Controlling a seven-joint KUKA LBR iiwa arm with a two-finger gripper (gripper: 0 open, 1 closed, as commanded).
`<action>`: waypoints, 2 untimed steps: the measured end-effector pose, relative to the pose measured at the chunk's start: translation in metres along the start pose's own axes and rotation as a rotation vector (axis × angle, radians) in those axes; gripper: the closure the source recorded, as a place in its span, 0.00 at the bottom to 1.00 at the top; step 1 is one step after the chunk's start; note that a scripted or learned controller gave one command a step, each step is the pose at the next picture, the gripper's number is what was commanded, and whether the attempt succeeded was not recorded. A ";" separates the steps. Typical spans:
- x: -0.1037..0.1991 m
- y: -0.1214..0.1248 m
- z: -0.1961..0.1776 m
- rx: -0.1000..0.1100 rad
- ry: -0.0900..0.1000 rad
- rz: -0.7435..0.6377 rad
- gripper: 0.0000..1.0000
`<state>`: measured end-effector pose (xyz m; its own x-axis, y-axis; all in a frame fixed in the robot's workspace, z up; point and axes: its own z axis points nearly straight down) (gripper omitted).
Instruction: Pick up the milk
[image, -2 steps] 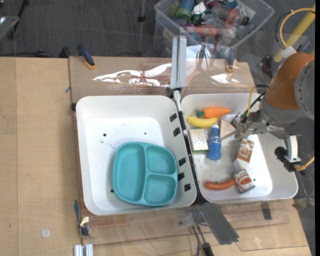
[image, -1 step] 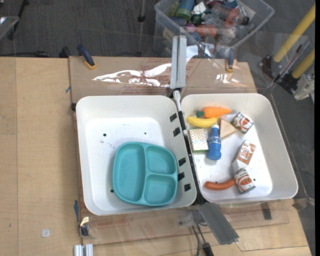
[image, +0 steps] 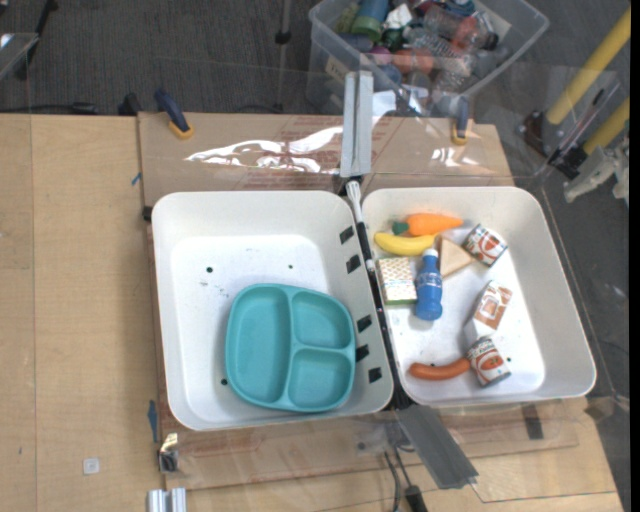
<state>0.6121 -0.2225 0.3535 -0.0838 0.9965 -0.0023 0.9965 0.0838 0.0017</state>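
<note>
The milk carton (image: 492, 306) lies tilted in the right bin (image: 560, 300), to the right of the blue bottle (image: 429, 287), with one can (image: 487, 244) above it and another (image: 489, 361) below beside a sausage (image: 439, 370); its label is too small to read. Left of the bottle sit a banana (image: 402, 243), carrot (image: 433, 223) and small box (image: 397, 280). The left bin (image: 190, 300) holds a teal divided plate (image: 290, 347).

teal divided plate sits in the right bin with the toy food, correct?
No. The camera view shows the teal divided plate in the left bin. The toy food, such as the banana, carrot and blue bottle, lies in the right bin.
</note>
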 end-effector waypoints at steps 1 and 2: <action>0.019 0.044 0.198 0.006 0.004 0.034 0.00; 0.042 -0.005 0.257 0.001 0.002 0.006 0.00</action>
<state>0.6044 -0.1815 0.0961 -0.0783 0.9969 0.0000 0.9969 0.0783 0.0007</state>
